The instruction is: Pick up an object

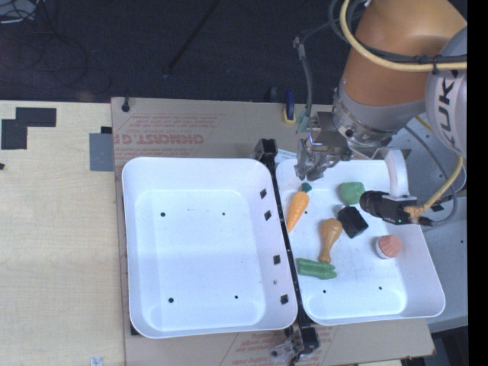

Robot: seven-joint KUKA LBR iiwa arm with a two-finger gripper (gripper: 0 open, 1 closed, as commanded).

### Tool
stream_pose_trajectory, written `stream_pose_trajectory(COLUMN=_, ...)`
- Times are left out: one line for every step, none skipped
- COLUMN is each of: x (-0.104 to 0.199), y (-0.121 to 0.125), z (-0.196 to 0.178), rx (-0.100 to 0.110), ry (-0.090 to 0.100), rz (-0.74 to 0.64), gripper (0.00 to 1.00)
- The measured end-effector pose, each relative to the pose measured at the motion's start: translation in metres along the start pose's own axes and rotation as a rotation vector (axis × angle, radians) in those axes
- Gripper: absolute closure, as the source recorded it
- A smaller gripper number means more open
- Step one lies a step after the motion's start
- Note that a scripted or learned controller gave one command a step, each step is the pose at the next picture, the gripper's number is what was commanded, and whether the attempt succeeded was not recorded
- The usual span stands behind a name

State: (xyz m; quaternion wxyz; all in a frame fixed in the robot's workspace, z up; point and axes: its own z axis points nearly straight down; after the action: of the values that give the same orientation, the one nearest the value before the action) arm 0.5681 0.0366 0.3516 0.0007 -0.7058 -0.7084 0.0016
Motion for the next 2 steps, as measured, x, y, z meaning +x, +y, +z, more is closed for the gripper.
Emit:
stream_pose_trajectory(x=0.037, y=-0.006, z=-0.017, rx=-0.002, ry=0.002, rz=0.000, gripper=1.00)
stream_pose_trajectory(x=-0.054, y=-0.056, z=-0.016, rx=0.003, ry=0.000, rz=0.012, gripper=1.00)
